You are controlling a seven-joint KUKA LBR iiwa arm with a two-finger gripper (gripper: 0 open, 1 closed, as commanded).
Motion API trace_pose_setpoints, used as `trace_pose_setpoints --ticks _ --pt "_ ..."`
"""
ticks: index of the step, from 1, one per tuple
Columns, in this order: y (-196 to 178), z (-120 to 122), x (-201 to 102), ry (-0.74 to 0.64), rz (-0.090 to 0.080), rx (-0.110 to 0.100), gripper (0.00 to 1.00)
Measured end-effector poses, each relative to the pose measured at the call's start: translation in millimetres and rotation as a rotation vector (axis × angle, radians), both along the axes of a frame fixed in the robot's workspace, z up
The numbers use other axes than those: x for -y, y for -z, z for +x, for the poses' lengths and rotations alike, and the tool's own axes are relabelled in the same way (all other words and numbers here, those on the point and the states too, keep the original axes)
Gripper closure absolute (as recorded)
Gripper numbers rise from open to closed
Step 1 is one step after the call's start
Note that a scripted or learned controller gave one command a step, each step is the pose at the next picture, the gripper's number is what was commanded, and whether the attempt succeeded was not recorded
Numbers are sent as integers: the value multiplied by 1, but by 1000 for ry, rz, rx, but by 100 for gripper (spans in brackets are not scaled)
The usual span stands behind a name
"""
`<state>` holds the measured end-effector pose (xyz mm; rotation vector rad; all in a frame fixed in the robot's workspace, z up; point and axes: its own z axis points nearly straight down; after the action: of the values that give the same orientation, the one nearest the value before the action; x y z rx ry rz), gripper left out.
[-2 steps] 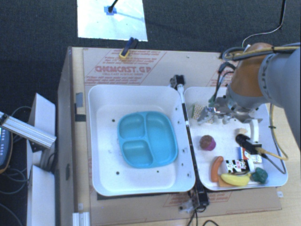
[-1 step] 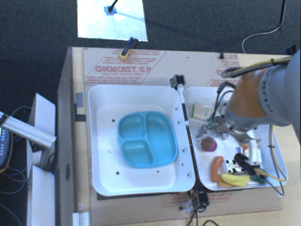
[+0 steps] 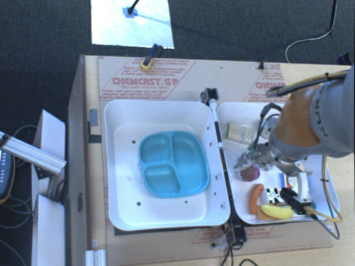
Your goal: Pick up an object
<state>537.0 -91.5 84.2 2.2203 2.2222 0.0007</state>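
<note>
Camera view: gripper (image 3: 248,160), finger state indiscernible, hovers just above a purple object (image 3: 250,173) in the right bin (image 3: 230,112); orange sausage (image 3: 254,198), banana (image 3: 276,211) nearer, patterned sponge (image 3: 239,132) farther. Left bin (image 3: 119,112) holds a blue tray (image 3: 173,164).

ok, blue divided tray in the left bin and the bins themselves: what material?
Blue tray: looks like molded plastic, semi-gloss, with smooth rounded compartment walls and soft highlights. White left bin: likely thin formed plastic, matte to satin, with rounded corners and a rolled rim. Right bin looks the same.
</note>
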Motion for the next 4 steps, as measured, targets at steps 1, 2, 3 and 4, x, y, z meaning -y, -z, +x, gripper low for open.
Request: trace_pose_setpoints --ticks 1,2,3,4 --pt "0 1 -2 0 0 1 0" --pt "-89 16 -8 -2 0 3 0" --pt "-32 -7 -7 0 0 -1 0" --pt "0 -20 -2 0 0 0 0"
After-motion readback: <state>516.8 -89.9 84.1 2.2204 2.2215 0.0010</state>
